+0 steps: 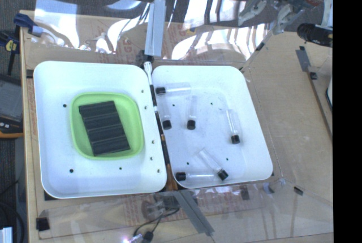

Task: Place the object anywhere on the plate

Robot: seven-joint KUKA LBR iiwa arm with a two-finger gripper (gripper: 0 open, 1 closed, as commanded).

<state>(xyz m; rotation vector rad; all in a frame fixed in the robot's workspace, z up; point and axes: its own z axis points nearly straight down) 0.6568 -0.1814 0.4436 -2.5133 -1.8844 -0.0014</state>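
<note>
A green square plate (pixel 134 117) sits in the left white bin (pixel 54 171). A black ribbed rectangular block (pixel 103 127) lies flat on the plate, slightly turned. My gripper (pixel 264 14) hangs high at the upper right, beyond the far corner of the right bin (pixel 255 151). Its two fingers (pixel 251 7) are spread apart with nothing between them. It is far from the plate and the block.
Several clear tubes with black caps lie scattered in the right bin, such as one tube (pixel 232 126) near its right side and another tube (pixel 212 164) near the front. A grey metal bar (pixel 154 27) stands behind the seam between the bins. Clear shielding rings the bench.
</note>
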